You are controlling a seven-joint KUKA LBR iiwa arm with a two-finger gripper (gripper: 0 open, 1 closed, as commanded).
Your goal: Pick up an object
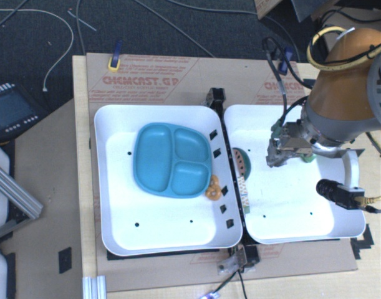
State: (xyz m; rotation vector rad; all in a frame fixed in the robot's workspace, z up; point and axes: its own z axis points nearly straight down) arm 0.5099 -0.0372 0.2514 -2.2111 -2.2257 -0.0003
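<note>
Seen from the camera above, the desk (84, 167) carries two shallow white bins side by side. Across the left bin (115, 217), a blue divided plate (172, 160) lies near the centre, with its three compartments facing up. At about four o'clock from the plate, just off its rim, sits a small orange-brown object (213, 190) close to the bin's right wall. Against the left wall of the right bin (290, 220), at nine o'clock within that bin, a round green and brown object (241, 162) lies partly hidden by the divider between the bins. The grey arm (346, 98) reaches in from three o'clock, and the tool (279, 156) hangs over the right bin's upper middle, near the round object yet apart from it. Whether the tool stands apart or together cannot be told from this angle. Something green (308, 157) shows just beside the tool's body, too obscured to identify.
</note>
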